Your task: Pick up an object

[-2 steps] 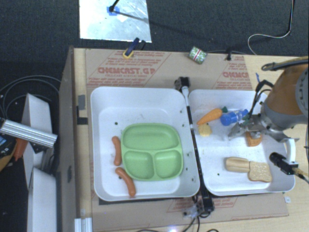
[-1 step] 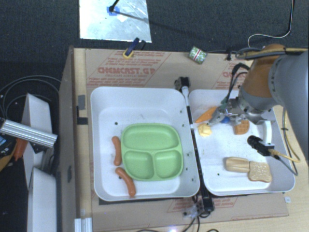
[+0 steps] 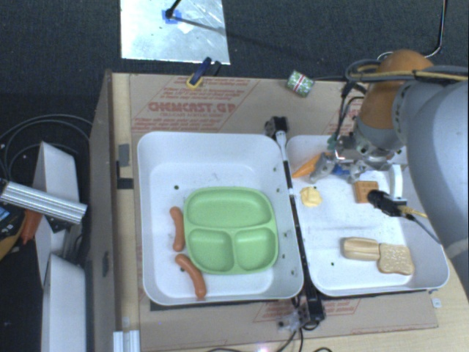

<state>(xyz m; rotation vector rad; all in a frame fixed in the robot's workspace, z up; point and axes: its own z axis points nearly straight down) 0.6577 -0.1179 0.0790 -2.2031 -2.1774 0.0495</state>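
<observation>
The tool point(image 3: 341, 160) hangs low at the 12 o'clock end of the right bin point(image 3: 432, 270), just beside an orange wedge point(image 3: 305, 167) and a blue piece point(image 3: 325, 169), probably to grasp one, though I cannot tell its opening.

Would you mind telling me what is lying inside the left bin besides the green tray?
Two sausages lie in the left bin, both beside the green tray: one sausage along its left edge, another sausage at its lower left corner. Whatever lies beneath the tray is covered.
</observation>
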